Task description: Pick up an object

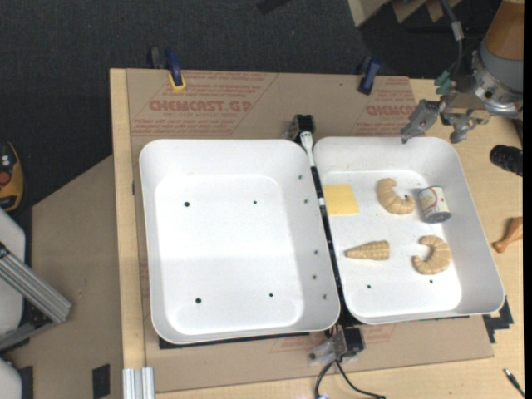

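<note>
Objects for picking: croissant (pixel 396 197), small can (pixel 432 204), cone (pixel 369 251), second croissant (pixel 432 255), yellow square (pixel 341 199), all in the right bin (pixel 470 283). My end effector (pixel 435 123) hovers over the bin's far edge, fingers spread, empty. Step: approach; next I judge a descent onto one item.

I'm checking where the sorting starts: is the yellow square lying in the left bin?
No, the yellow square lies in the right bin, near its left wall, beside the divide from the left bin.

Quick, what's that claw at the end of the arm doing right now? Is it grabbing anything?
Gripper: open, holding nothing, above the far rim of the right bin.
</note>
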`<control>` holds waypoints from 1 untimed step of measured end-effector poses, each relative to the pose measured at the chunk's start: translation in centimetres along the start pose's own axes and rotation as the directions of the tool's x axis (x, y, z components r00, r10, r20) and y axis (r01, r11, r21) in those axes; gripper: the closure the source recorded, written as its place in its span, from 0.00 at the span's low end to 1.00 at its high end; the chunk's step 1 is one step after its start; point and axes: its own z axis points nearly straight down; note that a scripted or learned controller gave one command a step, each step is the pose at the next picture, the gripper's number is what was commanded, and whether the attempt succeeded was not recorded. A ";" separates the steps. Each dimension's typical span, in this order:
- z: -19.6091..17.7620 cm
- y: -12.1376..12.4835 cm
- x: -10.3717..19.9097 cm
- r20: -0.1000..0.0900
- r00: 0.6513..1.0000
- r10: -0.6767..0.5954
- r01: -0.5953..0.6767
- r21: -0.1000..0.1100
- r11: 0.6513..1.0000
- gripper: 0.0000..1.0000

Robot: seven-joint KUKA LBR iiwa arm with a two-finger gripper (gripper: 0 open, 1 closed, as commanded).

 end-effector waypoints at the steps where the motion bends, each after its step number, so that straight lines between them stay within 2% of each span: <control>1: -1.1 0.1 0.0 0.001 1.000 -0.001 0.001 -0.003 1.000 1.00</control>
